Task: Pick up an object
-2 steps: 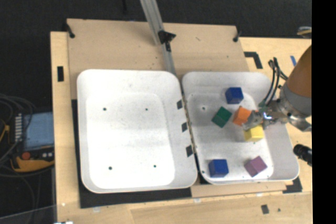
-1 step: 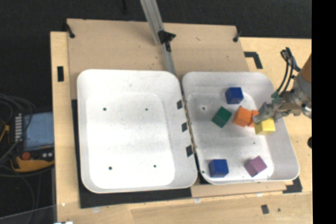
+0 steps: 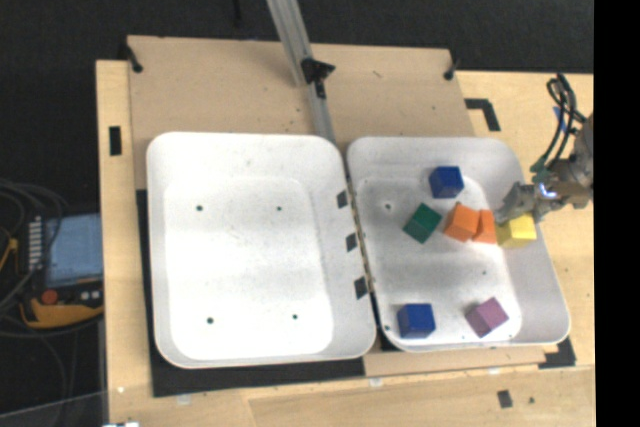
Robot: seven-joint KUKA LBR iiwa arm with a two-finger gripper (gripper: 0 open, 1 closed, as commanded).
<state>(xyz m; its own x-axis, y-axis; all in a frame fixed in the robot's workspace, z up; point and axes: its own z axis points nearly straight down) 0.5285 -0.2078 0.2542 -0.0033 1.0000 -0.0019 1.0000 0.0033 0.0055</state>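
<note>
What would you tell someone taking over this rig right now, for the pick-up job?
Gripper: at the right edge of the right bin, low over the yellow block. Fingers too blurred to read; nothing visibly held.
Things: all in the right bin. Orange block touching the yellow one, green block just to its left, a blue block toward the back, another blue block and a purple block at the front. Left bin beside it.
Done: arm is at the blocks.
Left: no pick confirmed yet; grasp and lift are to do, likely on the yellow block.
</note>
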